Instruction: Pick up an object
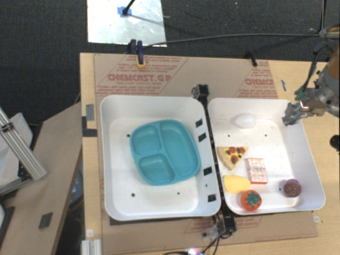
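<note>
Pizza slice (pixel 232 155), carton (pixel 256 170) and tomato (pixel 251 200) lie in right bin (pixel 308 158); my gripper (pixel 293 112) hovers at its far edge, jaw state indeterminable.

A robotics lab bench: cardboard-covered bench (pixel 175 70), two white bins (pixel 114 158), clamps (pixel 139 52), cables, aluminium framing (pixel 21 147).

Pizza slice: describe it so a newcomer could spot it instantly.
Look in the right bin, on its left side near the divider between the two bins. The pizza slice lies there, just above the yellow piece and left of the small red-and-white box. It is the only triangular item, tan with red dots.
</note>
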Tool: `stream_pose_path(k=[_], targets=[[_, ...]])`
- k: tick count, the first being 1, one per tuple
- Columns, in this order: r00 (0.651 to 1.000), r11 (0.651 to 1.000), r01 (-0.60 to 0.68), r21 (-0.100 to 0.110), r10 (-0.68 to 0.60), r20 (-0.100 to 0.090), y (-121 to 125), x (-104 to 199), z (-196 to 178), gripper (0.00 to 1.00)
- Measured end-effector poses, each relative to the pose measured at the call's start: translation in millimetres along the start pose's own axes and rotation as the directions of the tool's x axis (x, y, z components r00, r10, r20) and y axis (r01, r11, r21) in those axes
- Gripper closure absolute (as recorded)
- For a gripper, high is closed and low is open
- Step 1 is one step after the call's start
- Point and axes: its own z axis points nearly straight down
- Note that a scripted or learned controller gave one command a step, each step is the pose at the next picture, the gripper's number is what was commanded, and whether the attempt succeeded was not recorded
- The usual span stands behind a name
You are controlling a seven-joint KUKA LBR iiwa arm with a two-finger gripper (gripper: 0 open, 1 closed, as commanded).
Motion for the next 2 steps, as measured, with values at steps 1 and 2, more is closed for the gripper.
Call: stream_pose_path(k=[1, 2], targets=[[1.000, 1.000, 0.004, 0.002, -0.004, -0.002, 1.2, 54.7, -2.2, 1.00], [1.000, 1.000, 0.003, 0.003, -0.003, -0.002, 0.7, 104.6, 16.1, 1.00]])
